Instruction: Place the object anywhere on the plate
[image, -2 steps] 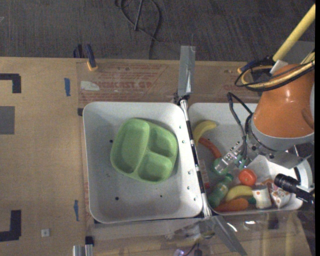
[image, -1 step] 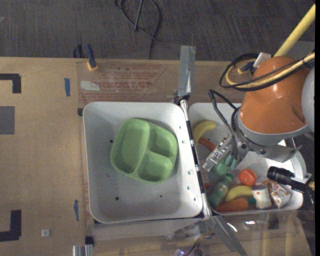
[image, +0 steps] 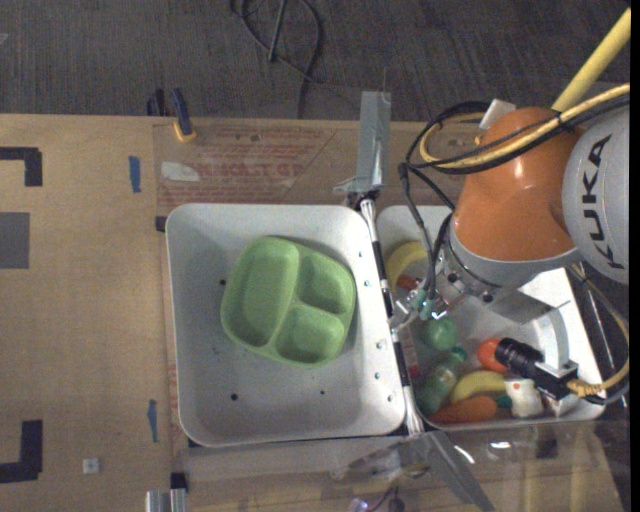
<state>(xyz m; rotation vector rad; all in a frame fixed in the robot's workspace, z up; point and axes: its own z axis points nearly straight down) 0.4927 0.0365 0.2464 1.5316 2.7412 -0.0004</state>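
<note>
- Nearest the camera, along the front wall of the right bin, lies a heap of toy food: a yellow banana, an orange carrot-like piece, a green bottle-shaped piece and a small white block.
- Just behind that heap a round green object sits under the arm's wrist. The gripper hangs right above it, close to the divider between the bins; whether the jaws are spread or pressed together I cannot tell, since the orange band and cables cover them.
- Which piece is the task's object is a guess; the green one below the jaws seems likeliest, and it lies in the right bin, not on the plate.
- In the left bin the green plate, with three compartments, sits tilted near the middle, well apart from the toys.
- At the right bin's far end a yellow piece lies against the divider.
- Risks: the toys are packed tightly, so the jaws may catch a neighbour or slip off the round shape; working so near the divider, they could strike its rim; a loosely held piece could fall short of the plate during the crossing.
</note>
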